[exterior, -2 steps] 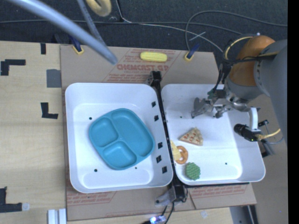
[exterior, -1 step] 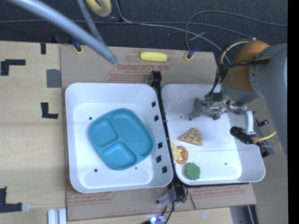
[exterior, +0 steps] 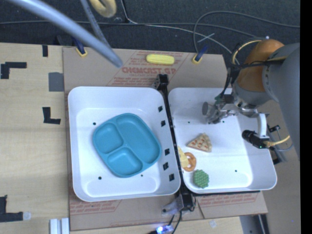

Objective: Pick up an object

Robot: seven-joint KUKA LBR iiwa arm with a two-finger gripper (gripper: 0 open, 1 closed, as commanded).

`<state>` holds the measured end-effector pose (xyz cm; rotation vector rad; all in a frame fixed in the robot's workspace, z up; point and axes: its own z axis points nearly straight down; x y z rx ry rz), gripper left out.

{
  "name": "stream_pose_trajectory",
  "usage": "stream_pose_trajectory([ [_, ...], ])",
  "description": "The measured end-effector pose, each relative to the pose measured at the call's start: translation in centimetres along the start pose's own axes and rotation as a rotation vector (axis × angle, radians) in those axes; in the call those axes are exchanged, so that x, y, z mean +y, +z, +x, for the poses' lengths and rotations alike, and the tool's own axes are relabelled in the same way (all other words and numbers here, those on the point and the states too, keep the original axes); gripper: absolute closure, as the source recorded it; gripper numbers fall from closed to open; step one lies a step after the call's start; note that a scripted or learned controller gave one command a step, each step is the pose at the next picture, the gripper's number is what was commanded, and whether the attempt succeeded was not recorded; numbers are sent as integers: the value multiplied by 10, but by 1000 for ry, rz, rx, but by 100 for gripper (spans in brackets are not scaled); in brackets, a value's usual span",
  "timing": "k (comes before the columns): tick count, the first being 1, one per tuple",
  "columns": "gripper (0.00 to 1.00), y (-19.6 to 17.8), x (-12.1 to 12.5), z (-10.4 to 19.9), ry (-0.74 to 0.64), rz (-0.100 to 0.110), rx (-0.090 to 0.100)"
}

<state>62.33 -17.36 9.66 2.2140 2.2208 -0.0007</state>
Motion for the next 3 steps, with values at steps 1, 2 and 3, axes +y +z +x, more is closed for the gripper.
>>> stream_pose_trajectory([
  [1,100,-63,2,-2,2,1,4],
  [2,100,-125,6,-2,1,0,3],
  [3,100,-179,7,-2,1,-1,3],
])
